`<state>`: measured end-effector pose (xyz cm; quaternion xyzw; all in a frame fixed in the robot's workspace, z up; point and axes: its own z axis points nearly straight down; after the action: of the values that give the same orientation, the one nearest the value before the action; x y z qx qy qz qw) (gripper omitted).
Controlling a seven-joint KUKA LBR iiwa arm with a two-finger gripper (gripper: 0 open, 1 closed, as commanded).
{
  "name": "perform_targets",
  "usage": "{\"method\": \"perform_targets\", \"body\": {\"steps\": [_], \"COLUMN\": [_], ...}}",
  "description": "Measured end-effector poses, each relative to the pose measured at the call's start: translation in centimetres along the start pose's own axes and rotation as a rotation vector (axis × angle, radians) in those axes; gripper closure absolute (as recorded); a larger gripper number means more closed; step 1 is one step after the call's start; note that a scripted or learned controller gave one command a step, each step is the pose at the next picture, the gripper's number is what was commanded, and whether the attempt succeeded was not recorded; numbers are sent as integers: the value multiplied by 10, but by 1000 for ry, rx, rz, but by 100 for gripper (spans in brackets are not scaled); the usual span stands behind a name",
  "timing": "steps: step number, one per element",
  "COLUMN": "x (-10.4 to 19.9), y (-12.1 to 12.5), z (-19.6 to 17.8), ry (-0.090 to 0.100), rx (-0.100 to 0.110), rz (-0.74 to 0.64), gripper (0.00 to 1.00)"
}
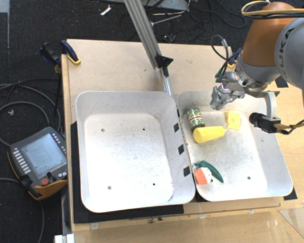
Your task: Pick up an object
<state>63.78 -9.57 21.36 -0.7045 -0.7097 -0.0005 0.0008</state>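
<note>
From my station I see the arm reaching in from the right, its gripper [219, 99] poised over the rear of the right bin [253, 186], above and just behind the cluster of objects — a position I read as a staging point for a descent, since nothing lies between the fingers and I cannot tell from this angle whether they are spread or closed. All four candidates lie in the right bin, which I take to be the source; the left bin [91, 110] presumably serves as the destination. Nearest the gripper are the green can [195, 118], lying on its side near the bin's left wall, and the yellow block [233, 120], a small pale cube to the right of it. Between and slightly in front of them lies the yellow banana-like piece [209, 134] — elongated, smooth, touching or nearly touching the can. Well apart, toward the front, sits the orange-and-white piece with a green leaf [206, 173]. I judge the can or block the likeliest target, though their closeness risks a nudge.
</note>
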Motion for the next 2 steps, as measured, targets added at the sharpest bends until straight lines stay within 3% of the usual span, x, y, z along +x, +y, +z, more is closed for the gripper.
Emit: {"method": "perform_targets", "body": {"steps": [1, 2], "x": [45, 97], "y": [-3, -23], "z": [-6, -4], "ry": [0, 1], "rx": [0, 2], "rz": [0, 0], "gripper": [100, 100]}}
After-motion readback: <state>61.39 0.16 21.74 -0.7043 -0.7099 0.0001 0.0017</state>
